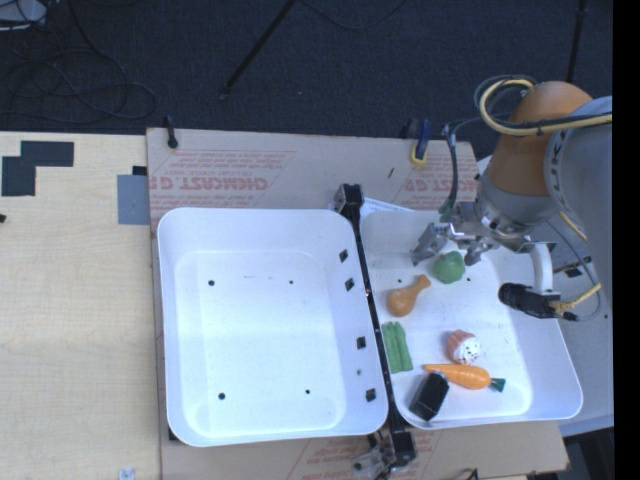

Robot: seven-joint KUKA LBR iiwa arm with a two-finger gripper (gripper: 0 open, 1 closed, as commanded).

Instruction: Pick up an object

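The robot was at the part of the job where it reaches for a toy to grab. Its gripper [452,245] hung low in the right bin [545,368], and its fingers were spread apart, with a small green ball-like toy [449,266] right under them. The toy was not lifted yet and sat on the bin floor near the back. I think the next move needed the fingers to go down on both sides of the green toy, squeeze, and then lift. The grey arm [560,168] came in from the right and bent down over the bin. Other toys lay nearby: a chicken leg [407,296], a green strip [398,347], a carrot [463,375], a black block [429,396] and a small round red and white toy [463,347]. The left bin [180,268] sat beside it.
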